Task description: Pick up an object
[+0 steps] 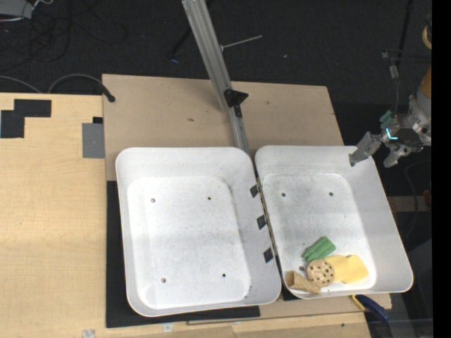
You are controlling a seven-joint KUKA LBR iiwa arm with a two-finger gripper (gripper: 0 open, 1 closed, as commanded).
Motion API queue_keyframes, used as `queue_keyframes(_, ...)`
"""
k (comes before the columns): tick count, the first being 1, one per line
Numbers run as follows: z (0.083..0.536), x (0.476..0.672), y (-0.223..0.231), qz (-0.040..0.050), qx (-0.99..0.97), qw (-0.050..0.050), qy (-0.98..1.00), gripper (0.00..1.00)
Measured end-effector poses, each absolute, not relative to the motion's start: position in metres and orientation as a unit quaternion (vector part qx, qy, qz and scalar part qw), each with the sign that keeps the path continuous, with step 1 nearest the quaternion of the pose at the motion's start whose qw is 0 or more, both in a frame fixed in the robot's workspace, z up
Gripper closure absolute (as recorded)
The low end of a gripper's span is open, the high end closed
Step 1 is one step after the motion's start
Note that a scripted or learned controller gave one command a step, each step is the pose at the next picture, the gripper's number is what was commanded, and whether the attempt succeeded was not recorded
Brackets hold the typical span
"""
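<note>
In the right bin (366, 189), near its front corner, lie a green object (319, 248), a yellow object (350, 268), a round tan piece with dark holes (319, 271) and a light brown scrap (304, 282), all bunched together. My gripper (378, 151) hangs at the far right, over the bin's back right corner, well above and away from the pile. Its two fingers (363, 148) are spread apart with nothing between them.
The left bin (141, 167) sits beside the right one, joined by black clips (261, 221). A slanted metal rail (211, 55) rises behind the bins. A wooden table surface (49, 189) lies at left. Cables cross the dark floor behind.
</note>
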State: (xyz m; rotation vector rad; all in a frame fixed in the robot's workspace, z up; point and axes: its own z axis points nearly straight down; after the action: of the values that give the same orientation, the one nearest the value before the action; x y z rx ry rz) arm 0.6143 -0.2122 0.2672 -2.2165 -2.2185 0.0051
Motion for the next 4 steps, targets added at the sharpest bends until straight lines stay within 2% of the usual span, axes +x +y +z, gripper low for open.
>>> queue_keyframes(1,0.27,0.615,-0.212,0.0009,-0.706,0.001,-0.708,0.0)
queue_keyframes(3,0.154,0.606,-0.212,0.0021,-0.707,0.004,-0.707,0.0)
queue_keyframes(4,0.107,0.612,-0.211,0.0017,-0.706,0.003,-0.708,0.0)
